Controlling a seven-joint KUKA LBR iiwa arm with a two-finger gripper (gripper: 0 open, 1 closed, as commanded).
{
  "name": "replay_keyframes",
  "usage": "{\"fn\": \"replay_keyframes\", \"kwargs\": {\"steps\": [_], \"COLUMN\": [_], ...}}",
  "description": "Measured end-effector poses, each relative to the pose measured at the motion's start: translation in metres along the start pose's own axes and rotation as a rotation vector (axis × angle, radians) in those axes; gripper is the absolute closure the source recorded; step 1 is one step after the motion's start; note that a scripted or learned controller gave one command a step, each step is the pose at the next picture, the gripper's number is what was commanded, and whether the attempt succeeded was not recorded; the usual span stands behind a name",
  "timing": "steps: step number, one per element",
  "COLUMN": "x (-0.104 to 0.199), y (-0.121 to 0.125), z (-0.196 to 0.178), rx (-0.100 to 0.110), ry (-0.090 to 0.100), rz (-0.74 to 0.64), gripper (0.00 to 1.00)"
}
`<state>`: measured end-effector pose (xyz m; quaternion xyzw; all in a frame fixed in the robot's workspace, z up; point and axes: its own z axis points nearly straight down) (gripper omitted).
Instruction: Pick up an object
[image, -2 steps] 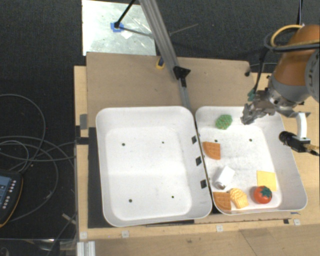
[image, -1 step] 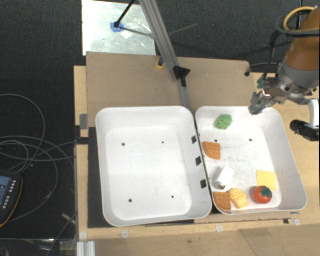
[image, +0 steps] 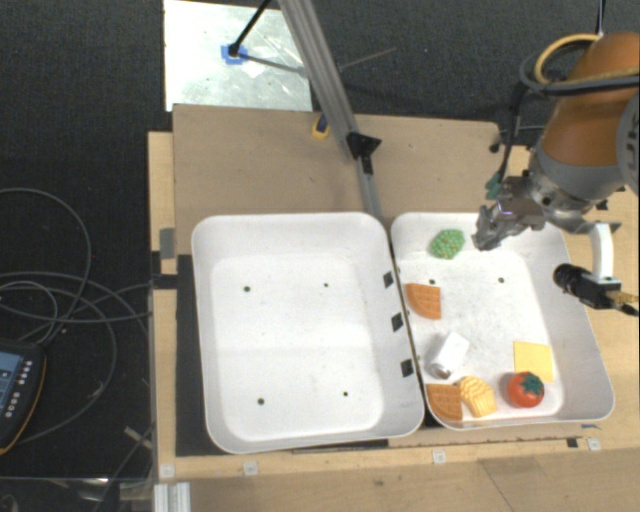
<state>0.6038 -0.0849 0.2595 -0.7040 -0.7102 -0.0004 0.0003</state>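
My gripper (image: 487, 237) hangs over the far side of the right bin (image: 560, 300), just right of a green leafy piece (image: 447, 243). Nothing shows between its fingers. Further down the right bin lie an orange waffle-like slice (image: 424, 301), a white block (image: 449, 352), a yellow square (image: 533, 358), a red tomato (image: 525, 389), a yellow corn-like piece (image: 478, 396) and a second orange slice (image: 444, 401).
The left bin (image: 220, 300) sits beside the right one on the brown bench. A grey tripod leg (image: 335, 100) slants down to the seam between the bins. A black fitting (image: 580, 282) juts over the right bin's right side. Cables lie on the floor at left.
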Motion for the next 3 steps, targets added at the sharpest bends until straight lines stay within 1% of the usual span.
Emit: {"fn": "replay_keyframes", "kwargs": {"steps": [1, 2, 3], "x": [0.05, 0.108, 0.165], "y": [-0.024, -0.038, -0.058], "z": [0.016, 0.018, 0.016], "rx": [0.002, 0.001, 0.001], "ry": [0.001, 0.002, 0.002], "rz": [-0.001, -0.003, -0.003], "gripper": [1.0, 1.0, 1.0]}}
